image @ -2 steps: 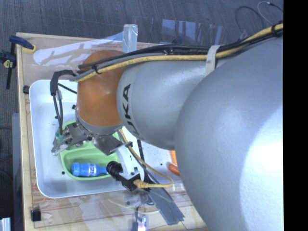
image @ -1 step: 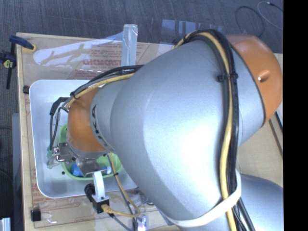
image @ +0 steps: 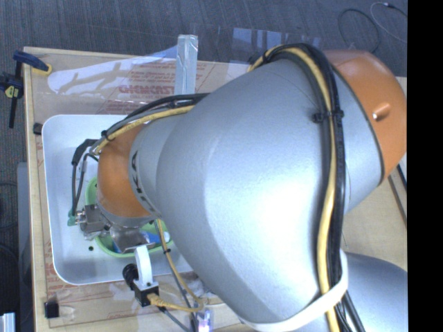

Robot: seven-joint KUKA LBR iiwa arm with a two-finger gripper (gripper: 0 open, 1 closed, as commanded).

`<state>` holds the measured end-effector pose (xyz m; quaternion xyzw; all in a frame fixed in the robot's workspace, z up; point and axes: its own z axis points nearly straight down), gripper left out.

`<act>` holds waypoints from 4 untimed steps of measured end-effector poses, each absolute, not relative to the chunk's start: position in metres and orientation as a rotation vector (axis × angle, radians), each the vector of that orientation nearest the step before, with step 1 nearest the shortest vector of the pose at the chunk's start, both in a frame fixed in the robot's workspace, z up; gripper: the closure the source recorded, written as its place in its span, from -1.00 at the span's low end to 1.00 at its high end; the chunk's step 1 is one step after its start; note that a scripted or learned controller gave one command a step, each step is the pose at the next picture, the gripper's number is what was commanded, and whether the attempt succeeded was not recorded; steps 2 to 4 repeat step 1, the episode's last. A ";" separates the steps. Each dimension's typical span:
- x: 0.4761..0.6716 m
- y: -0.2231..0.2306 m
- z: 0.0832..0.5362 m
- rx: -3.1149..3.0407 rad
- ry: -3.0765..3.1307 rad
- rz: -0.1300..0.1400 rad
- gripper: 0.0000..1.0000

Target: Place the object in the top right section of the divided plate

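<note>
My grey arm with its orange wrist band (image: 118, 178) fills most of the camera view and reaches down into the left white bin (image: 59, 185). The gripper (image: 111, 230) hangs low over a green divided plate (image: 92, 189), of which just a thin rim shows at the left and beneath the wrist. A small blue patch (image: 149, 239) shows beside the gripper body; I cannot tell what it is. The plate's sections and the object are hidden under the arm.
A transparent upright post (image: 187, 61) stands behind the bin on the wooden bench. A blue clamp (image: 33, 61) sits at the bench's far left corner. A white bracket with a black knob (image: 140, 274) and yellow cable (image: 176, 303) hang near the bin's front edge.
</note>
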<state>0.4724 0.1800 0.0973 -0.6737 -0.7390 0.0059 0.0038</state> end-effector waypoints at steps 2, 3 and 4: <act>0.473 0.136 0.137 -2.106 -2.316 0.014 1.00; 0.473 0.136 0.137 -2.106 -2.316 0.014 1.00; 0.473 0.136 0.137 -2.106 -2.316 0.014 1.00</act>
